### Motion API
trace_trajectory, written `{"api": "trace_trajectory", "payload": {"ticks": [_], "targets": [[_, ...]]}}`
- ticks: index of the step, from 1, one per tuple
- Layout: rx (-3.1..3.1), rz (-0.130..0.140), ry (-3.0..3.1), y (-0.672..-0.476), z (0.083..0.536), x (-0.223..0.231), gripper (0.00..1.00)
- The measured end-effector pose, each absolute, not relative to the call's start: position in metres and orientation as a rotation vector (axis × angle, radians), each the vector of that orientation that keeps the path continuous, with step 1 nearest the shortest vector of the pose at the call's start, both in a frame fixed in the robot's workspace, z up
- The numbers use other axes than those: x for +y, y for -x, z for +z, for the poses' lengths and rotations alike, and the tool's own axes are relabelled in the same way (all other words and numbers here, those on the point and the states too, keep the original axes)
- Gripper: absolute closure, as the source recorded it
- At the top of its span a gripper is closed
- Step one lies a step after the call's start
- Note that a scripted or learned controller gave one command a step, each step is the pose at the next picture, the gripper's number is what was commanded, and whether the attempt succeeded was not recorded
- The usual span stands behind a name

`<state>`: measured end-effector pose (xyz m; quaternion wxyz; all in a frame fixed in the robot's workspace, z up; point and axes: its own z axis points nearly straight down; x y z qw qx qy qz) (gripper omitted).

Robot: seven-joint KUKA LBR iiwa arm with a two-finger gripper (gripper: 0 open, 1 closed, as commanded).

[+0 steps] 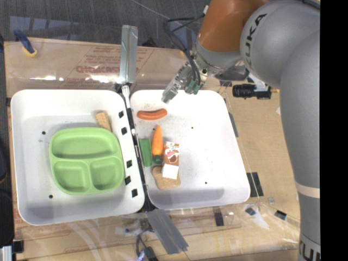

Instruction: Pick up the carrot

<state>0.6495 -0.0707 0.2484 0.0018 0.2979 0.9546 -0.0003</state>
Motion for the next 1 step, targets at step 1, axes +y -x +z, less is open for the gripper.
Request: {"api": "trace_trajectory", "payload": {"ticks": [1], "targets": [[2.845, -0.003, -1.34, -0.6423, 0.2101, -0.09, 1.0]]}}
